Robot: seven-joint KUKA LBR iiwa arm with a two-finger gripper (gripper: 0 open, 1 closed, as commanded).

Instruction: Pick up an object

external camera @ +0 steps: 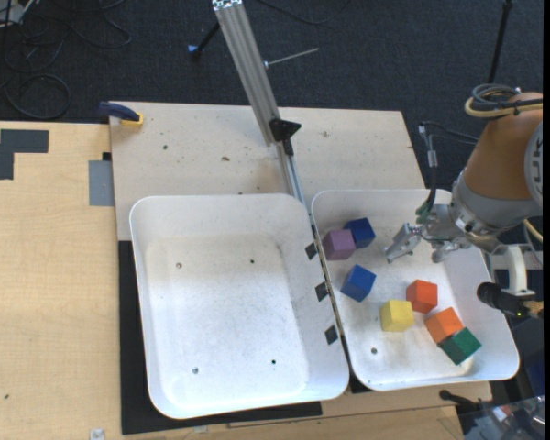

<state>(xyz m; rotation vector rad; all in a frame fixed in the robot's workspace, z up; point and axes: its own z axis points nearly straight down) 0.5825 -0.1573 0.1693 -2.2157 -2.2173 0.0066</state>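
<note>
Risk: you may clamp air, since the two-finger metal gripper (405,243) hangs over bare floor of the right-hand shallow white bin (495,367), between the dark-blue block (360,231) and red cube (423,294) | Fingers: spread apart, grasping nothing | Targets: all seven blocks lie in that bin

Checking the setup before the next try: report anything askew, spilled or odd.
Nothing spilled or damaged. All seven blocks lie in the right bin; the green block touches an orange one near the rim. The pincer hangs above the bin.
</note>
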